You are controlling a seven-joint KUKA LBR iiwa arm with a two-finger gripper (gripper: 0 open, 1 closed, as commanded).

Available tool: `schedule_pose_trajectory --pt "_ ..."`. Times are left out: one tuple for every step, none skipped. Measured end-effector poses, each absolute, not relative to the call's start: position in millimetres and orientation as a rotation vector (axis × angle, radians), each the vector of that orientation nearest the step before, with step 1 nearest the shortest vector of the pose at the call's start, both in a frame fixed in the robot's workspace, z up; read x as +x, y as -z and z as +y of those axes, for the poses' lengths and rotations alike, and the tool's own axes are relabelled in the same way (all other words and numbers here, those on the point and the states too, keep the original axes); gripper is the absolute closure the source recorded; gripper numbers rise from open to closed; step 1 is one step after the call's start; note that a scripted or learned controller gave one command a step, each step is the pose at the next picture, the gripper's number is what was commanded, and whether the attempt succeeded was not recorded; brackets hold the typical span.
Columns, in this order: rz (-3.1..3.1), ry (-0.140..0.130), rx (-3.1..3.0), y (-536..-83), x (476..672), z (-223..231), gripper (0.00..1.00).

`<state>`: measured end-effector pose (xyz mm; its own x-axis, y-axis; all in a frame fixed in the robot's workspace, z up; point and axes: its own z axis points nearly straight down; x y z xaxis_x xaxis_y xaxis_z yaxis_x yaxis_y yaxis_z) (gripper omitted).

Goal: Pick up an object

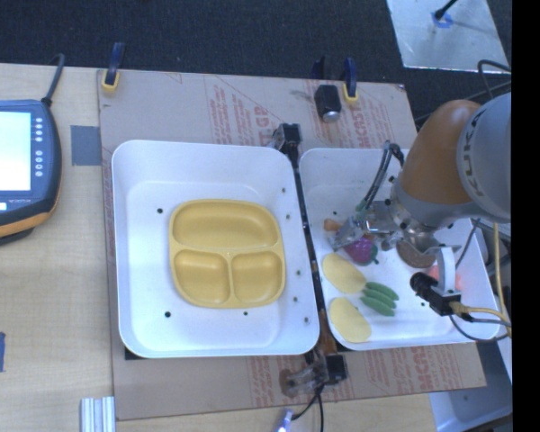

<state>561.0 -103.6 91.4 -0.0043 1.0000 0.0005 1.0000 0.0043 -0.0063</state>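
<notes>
- The purple toy sits in the right bin, near two yellow pieces and a green pod.
- The gripper hangs right over it; whether the jaws are apart, I cannot tell.
- Best to descend straight, close squarely on the purple toy, and avoid nudging its neighbours.
- The left bin holds a yellow tray.

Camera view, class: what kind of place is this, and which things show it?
Probably a robot lab bench: a grey and orange arm reaches over two white bins, beside a handheld control pendant, with clamps holding the board.
</notes>
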Motion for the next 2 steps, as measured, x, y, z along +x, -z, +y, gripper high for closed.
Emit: schedule_pose_trajectory --pt "-2.224 -0.01 -2.211 -101.7 561.0 -104.6 1.0" --pt "-2.227 -0.001 -2.214 -192.5 538.1 -39.4 1.0"
